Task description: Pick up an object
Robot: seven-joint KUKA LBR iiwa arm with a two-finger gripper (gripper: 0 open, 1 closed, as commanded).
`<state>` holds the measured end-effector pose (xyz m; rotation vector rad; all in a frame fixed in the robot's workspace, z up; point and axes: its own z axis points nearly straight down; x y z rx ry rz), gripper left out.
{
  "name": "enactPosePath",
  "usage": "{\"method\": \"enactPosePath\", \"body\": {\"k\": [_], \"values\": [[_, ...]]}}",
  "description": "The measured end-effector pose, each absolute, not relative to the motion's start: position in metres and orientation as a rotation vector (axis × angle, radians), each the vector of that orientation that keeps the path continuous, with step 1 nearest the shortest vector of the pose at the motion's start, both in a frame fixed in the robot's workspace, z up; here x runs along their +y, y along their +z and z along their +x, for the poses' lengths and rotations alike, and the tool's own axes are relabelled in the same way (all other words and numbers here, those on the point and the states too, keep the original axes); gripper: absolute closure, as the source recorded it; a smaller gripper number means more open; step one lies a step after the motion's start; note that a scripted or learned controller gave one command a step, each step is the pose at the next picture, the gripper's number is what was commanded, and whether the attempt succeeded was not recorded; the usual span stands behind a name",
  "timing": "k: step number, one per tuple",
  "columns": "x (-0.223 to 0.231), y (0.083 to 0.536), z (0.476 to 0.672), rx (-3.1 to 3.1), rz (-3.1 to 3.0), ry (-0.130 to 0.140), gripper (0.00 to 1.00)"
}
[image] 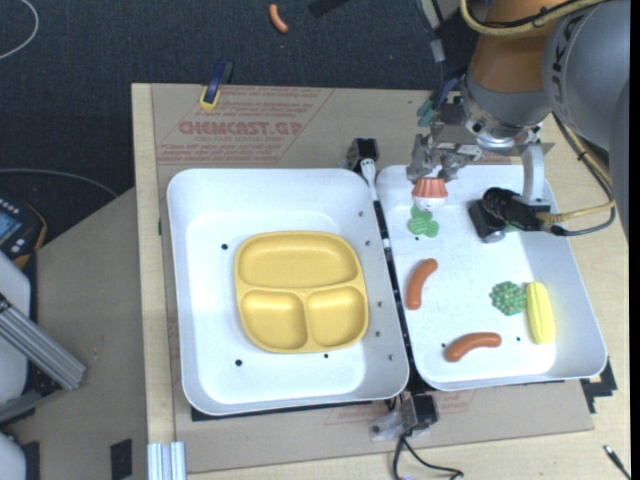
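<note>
Tool (432, 173) over small toy (430, 191); grip unclear.

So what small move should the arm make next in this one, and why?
Probably a short lift straight up. The gripper sits at the far edge of the right bin, right on a small red-and-white toy, with a green piece lying just in front of it. Whether the toy is really held is unclear; a small lift would show that.
</note>
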<state>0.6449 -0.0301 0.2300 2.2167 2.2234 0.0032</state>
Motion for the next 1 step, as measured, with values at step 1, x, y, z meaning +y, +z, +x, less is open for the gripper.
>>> {"method": "enactPosePath", "body": {"k": [1], "values": [[-0.0279, 0.2345, 0.6339, 2.223, 2.222, -0.001, 1.00]]}}
